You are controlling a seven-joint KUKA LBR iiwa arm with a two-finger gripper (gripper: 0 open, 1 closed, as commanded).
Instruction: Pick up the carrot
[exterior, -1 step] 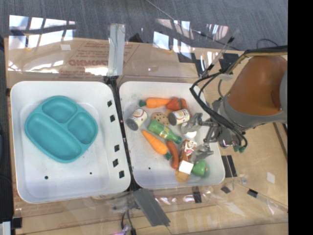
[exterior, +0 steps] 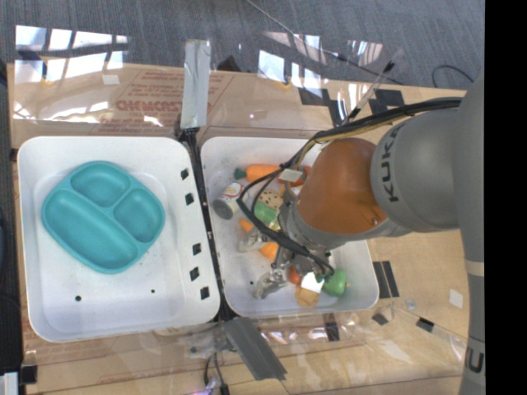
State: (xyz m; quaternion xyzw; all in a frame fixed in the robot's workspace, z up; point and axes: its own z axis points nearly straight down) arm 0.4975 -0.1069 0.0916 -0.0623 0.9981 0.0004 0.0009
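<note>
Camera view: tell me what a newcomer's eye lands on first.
The grey arm with its orange band looms over the right bin, above a jumble of small toy foods. In the left bin lies a teal divided plate. An orange carrot sits near the right bin's far edge.

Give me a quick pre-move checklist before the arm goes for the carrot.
1. Carrot located, at the far edge of the right bin: ok.
2. Gripper over the carrot: not ok, it sits near the bin's front among other toys.
3. Finger state: cannot tell.
4. Carrot free of clutter: not ok, the arm's orange band and a cable overlap it.
5. Teal plate out of the way in the left bin: ok.
</note>
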